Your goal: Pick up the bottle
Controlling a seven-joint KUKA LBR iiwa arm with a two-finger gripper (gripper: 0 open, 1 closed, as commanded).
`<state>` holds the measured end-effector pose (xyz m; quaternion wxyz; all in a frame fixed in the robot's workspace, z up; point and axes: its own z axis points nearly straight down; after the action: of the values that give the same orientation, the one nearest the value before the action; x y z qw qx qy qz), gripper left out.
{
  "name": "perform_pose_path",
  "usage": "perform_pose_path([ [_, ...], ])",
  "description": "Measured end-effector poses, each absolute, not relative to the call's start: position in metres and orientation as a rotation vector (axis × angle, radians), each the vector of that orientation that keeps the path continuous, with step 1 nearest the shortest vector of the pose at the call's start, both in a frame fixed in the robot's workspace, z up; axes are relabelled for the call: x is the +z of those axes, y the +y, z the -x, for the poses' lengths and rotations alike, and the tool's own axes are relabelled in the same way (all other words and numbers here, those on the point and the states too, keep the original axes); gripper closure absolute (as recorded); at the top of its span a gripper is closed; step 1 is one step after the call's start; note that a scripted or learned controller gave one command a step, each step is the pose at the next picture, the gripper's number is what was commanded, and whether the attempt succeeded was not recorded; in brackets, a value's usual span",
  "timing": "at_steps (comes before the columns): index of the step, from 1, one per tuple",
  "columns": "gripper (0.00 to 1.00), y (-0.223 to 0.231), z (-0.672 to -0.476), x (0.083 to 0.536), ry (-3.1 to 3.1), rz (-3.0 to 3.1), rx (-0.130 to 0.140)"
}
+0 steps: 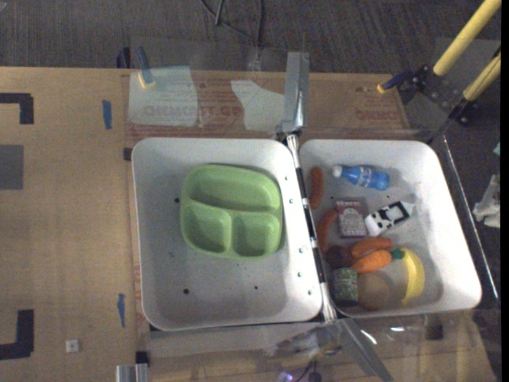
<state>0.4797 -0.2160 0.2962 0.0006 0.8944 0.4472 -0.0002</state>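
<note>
A small blue bottle [362, 177] with a white cap and a white label lies on its side near the back of the right bin [445, 205], cap pointing left. It lies apart from the other items, with bare bin floor around it.
The right bin also holds a hot dog [316, 186], a small carton [351, 218], a black-and-white toy [389, 216], a carrot [372, 261], a banana [412, 275], a potato [374, 290] and a green can [345, 285]. A green divided plate [232, 211] sits in the left bin [159, 277].
</note>
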Motion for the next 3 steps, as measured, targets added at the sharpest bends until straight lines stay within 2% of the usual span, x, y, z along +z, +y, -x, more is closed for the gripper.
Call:
perform_pose_path([
  [1,1.00,-0.207,-0.480,0.302,1.258,-2.878,-0.001],
  [2,1.00,-0.202,-0.479,0.289,1.153,-2.926,-0.003],
  [3,1.00,-0.211,-0.479,0.245,1.118,-2.939,-0.004],
])
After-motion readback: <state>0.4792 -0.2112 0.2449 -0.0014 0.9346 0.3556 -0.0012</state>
